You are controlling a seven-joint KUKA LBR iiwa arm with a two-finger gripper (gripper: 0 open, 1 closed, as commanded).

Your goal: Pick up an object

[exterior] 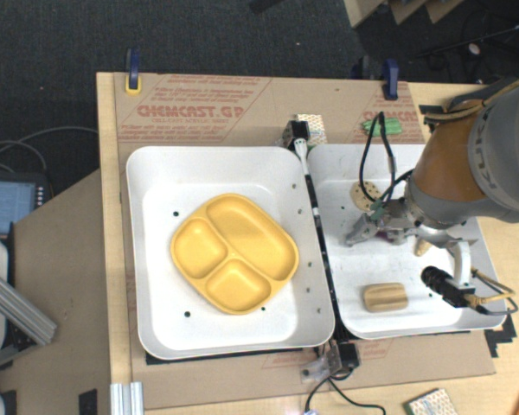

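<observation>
A tan rounded block (385,297) lies in the right bin (346,314) near its front edge. A small pale round disc (362,194) sits at the back left of that bin, partly behind a black cable. My gripper (369,230) hangs low over the middle of the right bin, between the disc and the block and touching neither. Something small and purple-green shows at the gripper, too small to make out. A yellow three-compartment plate (233,252) lies in the middle of the left bin (156,180).
The grey and orange arm (467,162) covers the right bin's right side. The ridge where the two bins meet (316,232) runs just left of the gripper. A cardboard sheet (199,111) lies under both bins, held by clamps (134,69) at the back.
</observation>
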